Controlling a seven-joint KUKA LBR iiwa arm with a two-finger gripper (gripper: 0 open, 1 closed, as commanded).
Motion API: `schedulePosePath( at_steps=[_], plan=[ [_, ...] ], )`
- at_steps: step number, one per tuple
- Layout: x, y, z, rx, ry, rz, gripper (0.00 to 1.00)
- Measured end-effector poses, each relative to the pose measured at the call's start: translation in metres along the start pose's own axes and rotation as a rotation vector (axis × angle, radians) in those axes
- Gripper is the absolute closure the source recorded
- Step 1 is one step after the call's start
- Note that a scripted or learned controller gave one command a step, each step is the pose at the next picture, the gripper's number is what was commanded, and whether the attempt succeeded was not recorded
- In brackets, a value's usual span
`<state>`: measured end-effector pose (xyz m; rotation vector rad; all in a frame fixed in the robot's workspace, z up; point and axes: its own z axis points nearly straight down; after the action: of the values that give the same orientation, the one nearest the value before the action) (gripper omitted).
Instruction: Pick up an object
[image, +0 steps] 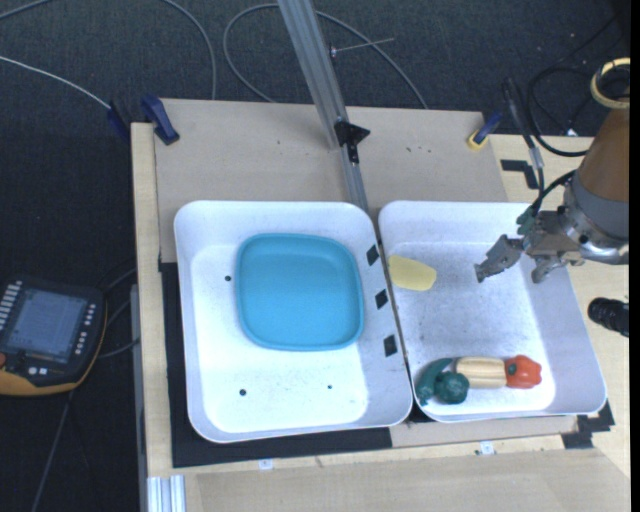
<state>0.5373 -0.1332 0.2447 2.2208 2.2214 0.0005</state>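
Over the right bin (585, 345) we see the gripper (520, 258) hanging above the bin's upper part, its fingers (494, 265) spread apart with nothing between them. The arm (605, 190) comes in from the right edge. Below it, along the bin's near wall, lie three things in a row: a green toy (442, 384), a tan stick (480, 372) touching it, and a red piece (523, 372) at the stick's other end. A pale yellow piece (411, 273) rests by the bin's left wall. In the left bin (200, 300) sits a blue plate (299, 291). Both bins stand on the wooden surface (250, 150).
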Motion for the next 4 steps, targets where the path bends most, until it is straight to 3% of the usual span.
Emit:
schedulePosePath(
  at_steps=[3, 4],
  plan=[
    [-0.008, -0.006, 0.151, 0.005, 0.001, 0.000, 0.00],
    [-0.008, -0.004, 0.139, -0.001, 0.000, 0.000, 1.00]
  ],
)
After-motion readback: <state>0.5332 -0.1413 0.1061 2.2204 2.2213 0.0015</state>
